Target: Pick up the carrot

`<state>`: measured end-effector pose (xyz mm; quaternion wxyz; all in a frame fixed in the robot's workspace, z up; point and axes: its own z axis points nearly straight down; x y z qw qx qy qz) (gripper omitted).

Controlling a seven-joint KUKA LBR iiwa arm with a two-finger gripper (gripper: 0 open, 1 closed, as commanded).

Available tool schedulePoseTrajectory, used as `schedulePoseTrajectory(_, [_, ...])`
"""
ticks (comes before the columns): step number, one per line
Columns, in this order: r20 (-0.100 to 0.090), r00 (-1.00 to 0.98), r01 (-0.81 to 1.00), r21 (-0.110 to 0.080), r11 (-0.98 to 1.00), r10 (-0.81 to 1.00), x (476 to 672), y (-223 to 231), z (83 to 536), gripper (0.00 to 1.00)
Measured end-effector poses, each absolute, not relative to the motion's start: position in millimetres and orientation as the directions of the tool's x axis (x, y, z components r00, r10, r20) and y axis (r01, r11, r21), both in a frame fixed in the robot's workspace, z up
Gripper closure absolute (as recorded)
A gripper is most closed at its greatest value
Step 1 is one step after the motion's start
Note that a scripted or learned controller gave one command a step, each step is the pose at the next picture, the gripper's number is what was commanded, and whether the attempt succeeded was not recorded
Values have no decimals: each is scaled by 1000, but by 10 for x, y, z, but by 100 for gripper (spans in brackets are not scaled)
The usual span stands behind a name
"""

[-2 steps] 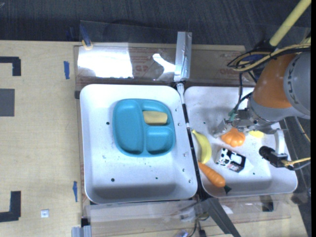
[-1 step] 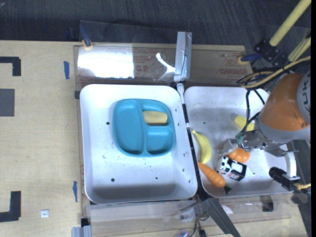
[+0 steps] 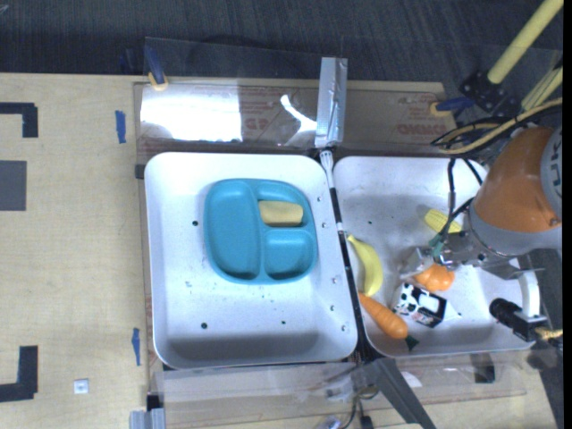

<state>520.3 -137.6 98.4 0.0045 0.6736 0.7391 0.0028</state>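
Note:
The carrot (image 3: 382,317) is orange with a small green tip and lies slanted at the front left corner of the right bin (image 3: 384,186), next to the divider. My gripper (image 3: 433,260) hangs over the middle of the right bin, below the arm's orange band (image 3: 514,190). It is to the upper right of the carrot and apart from it. Directly under the gripper sits a round orange item (image 3: 436,278), which partly hides the gripper's tip.
A banana (image 3: 367,264) lies along the divider just behind the carrot. A black-and-white object (image 3: 419,304) sits right of the carrot, and a yellow piece (image 3: 438,221) lies farther back. The left bin (image 3: 179,311) holds a blue divided plate (image 3: 237,231) with a yellow item (image 3: 281,213).

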Motion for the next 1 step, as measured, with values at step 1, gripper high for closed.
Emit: schedulePoseTrajectory(1, [1, -88, 996, 6, 88, 996, 5337, -583, 1913, 100])
